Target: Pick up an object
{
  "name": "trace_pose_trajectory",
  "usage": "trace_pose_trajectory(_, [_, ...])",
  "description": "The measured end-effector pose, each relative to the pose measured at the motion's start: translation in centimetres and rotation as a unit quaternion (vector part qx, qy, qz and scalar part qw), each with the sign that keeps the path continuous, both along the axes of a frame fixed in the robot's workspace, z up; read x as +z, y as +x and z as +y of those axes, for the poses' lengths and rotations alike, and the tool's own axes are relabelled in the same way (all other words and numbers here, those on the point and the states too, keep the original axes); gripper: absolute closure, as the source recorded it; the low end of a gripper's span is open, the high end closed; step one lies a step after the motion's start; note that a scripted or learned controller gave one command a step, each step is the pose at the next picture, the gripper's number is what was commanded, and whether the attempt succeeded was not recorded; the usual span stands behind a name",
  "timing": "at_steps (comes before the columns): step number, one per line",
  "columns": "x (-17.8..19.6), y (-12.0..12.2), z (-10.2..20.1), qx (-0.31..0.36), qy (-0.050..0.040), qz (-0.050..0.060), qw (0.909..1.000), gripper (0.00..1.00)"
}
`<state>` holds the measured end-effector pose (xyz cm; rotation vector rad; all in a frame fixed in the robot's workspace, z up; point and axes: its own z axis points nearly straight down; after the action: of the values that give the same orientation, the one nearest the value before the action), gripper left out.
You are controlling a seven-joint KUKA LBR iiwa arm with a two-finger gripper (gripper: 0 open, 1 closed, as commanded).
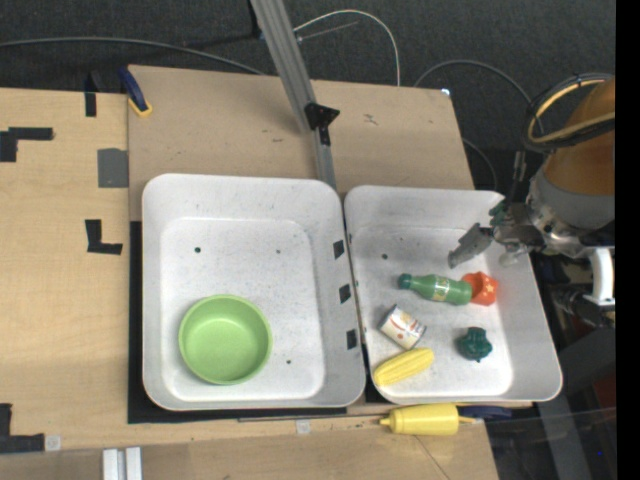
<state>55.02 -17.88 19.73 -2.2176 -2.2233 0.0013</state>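
**Q:** What sits in the two shallow white plastic bins?

**A:** The left bin (pixel 160 208) holds a round light-green plastic bowl (pixel 225 338), upright, near its front left corner. The right bin (pixel 420 203) holds five small things. A green plastic bottle (pixel 437 288) lies on its side near the middle, cap end pointing left. Touching its right end is a small orange-red toy piece (pixel 482 288). In front of the bottle, a short white can with a printed label (pixel 402 326) lies tilted. A yellow toy corn cob (pixel 403 366) rests at the front rim, and a dark-green knobbly toy (pixel 475 344) sits to its right.

**Q:** And the arm?

**A:** The grey arm with its orange band (pixel 580 158) reaches in from the right. Its two-finger gripper (pixel 472 245) hangs over the right bin's far right area, just behind the bottle and the orange-red piece. One grey finger angles down toward them; nothing shows between the fingers, and I cannot tell whether they stand apart or together.

**Q:** Anything outside the bins?

**A:** A yellow plastic bottle-shaped object (pixel 425 420) lies on the bench just in front of the right bin.
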Motion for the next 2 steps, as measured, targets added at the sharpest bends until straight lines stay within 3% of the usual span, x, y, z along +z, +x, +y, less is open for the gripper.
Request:
trace_pose_trajectory(1, [0.0,0.0,0.0,0.000,0.0000,0.000,1.0000,0.00])
trace_pose_trajectory(2, [-4.4,-0.3,0.1,-0.001,-0.0001,0.002,1.0000,0.00])
